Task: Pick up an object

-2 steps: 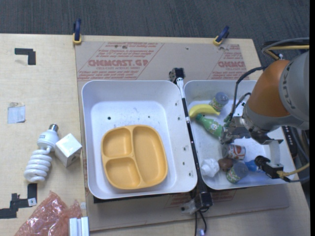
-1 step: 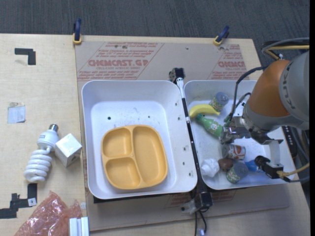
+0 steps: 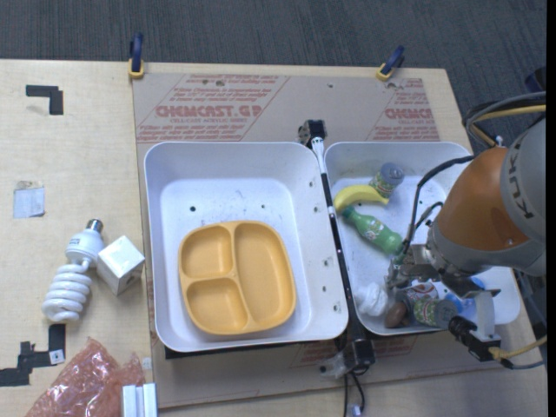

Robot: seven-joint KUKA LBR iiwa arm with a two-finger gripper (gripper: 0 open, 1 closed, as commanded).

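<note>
The right bin (image 3: 347,159) holds a banana (image 3: 360,196), a green bottle (image 3: 373,229), a small grey-capped jar (image 3: 387,178), a crumpled white item (image 3: 372,300), a brown round object (image 3: 395,314) and a colourful printed can (image 3: 427,306). My gripper (image 3: 407,278) is low in the near part of this bin, just above the brown object and the can, right of the white item. The arm's orange band (image 3: 482,215) covers the bin's right side.
The left bin (image 3: 165,181) contains a yellow divided plate (image 3: 236,276). Outside on the bench, at the left, lie a spiral light bulb (image 3: 71,278), a white cube (image 3: 120,263) and a red mesh bag (image 3: 87,380). A black divider (image 3: 326,189) separates the bins.
</note>
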